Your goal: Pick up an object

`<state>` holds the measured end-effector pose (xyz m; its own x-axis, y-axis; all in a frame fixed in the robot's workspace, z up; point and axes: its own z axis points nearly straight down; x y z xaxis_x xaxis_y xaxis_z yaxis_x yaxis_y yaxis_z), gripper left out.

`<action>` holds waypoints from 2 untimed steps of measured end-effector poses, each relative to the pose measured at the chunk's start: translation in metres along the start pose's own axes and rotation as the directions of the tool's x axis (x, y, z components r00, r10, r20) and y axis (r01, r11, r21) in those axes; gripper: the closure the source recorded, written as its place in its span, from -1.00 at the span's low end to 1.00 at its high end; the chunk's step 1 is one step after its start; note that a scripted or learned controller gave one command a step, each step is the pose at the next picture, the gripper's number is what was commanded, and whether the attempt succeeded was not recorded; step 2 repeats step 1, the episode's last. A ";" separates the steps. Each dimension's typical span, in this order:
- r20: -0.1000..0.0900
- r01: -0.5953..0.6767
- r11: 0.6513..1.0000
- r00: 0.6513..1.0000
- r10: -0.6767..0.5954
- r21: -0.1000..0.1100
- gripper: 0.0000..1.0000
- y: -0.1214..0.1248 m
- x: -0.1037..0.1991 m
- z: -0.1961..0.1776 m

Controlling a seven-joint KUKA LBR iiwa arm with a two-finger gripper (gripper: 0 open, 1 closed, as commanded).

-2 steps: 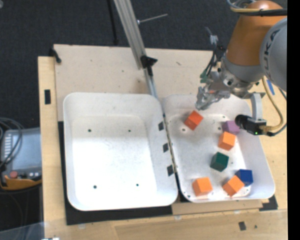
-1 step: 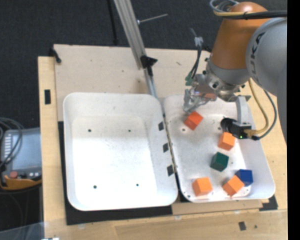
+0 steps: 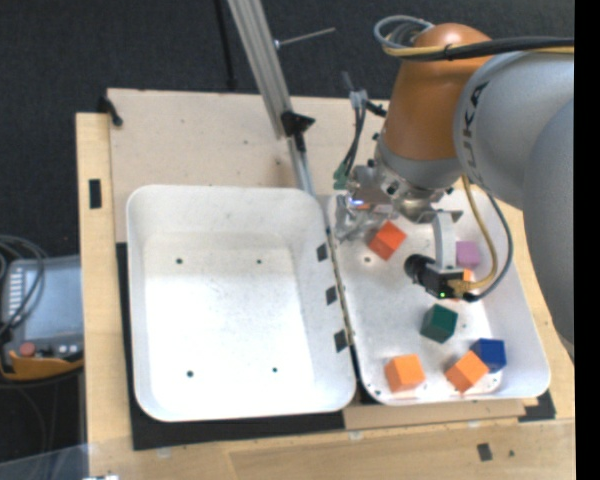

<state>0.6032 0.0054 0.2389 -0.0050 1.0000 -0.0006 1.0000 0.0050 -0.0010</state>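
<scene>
A: Item: orange-red cube (image 3: 386, 240), far end of right bin (image 3: 520, 313), just below gripper (image 3: 365, 208).
B: Handling?
A: Judged light, rigid, likely foam or wood; flat faces, not fragile. Grip across two opposite sides.
B: Appearance?
A: Small, sits turned on its corner, matte.
B: Fingers?
A: Cannot tell; wrist hides them.

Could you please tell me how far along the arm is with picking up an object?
Done: the gripper is low in the right bin, beside the red-orange block. In hand: nothing visibly held. Left: gripping and lifting; the green block and others lie on the floor.
</scene>
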 end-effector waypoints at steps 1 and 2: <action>-0.001 0.002 1.000 1.000 -0.002 0.000 1.00 -0.020 0.056 0.007; -0.001 0.002 1.000 1.000 -0.002 0.000 1.00 -0.020 0.056 0.007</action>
